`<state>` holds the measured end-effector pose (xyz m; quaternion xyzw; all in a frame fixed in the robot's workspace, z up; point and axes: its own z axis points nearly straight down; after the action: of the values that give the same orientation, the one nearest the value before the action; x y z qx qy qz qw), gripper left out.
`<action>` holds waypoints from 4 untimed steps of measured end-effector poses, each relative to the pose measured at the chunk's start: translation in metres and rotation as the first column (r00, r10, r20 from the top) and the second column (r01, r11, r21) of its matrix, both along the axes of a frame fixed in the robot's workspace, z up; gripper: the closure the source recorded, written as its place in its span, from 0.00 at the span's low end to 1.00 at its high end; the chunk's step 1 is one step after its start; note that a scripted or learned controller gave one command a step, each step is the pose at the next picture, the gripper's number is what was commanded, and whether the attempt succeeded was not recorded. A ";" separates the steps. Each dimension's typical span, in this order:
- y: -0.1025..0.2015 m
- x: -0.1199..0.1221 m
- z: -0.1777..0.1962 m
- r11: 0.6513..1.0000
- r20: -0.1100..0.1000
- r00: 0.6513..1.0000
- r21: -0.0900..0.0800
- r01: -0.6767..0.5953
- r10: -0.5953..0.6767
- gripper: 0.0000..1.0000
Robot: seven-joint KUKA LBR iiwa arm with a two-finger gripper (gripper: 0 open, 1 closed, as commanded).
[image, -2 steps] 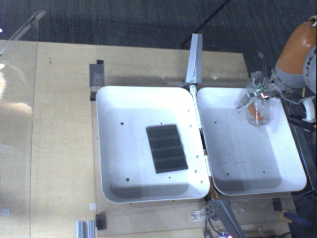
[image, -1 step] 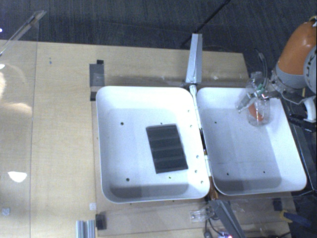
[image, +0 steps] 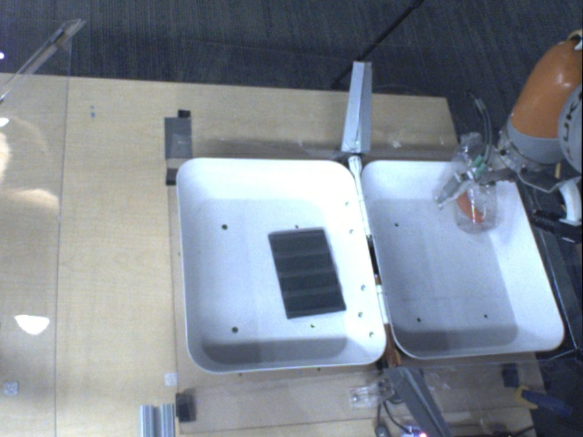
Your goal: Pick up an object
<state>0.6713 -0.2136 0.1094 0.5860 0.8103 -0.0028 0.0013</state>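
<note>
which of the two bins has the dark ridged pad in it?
The left bin. A dark ridged rectangular pad lies near its middle. The right bin instead has the gripper over its far corner beside something orange.

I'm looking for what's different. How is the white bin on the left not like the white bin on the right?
The left bin has a dark ribbed rectangular pad lying flat near its middle; the right bin has no such pad. The right bin has the arm's tool over its far corner, with something small and orange by it; nothing hangs over the left bin. Both are shallow, white, round-cornered, and sit side by side.
</note>
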 end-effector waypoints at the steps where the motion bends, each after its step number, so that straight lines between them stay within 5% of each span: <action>1: -0.001 -0.002 -0.003 1.000 -0.005 1.000 0.001 -0.022 0.022 0.00; 4: 0.000 -0.006 -0.014 0.997 -0.018 0.996 0.006 -0.082 0.082 0.00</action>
<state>0.6655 -0.2134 0.0953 0.5521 0.8337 -0.0062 -0.0074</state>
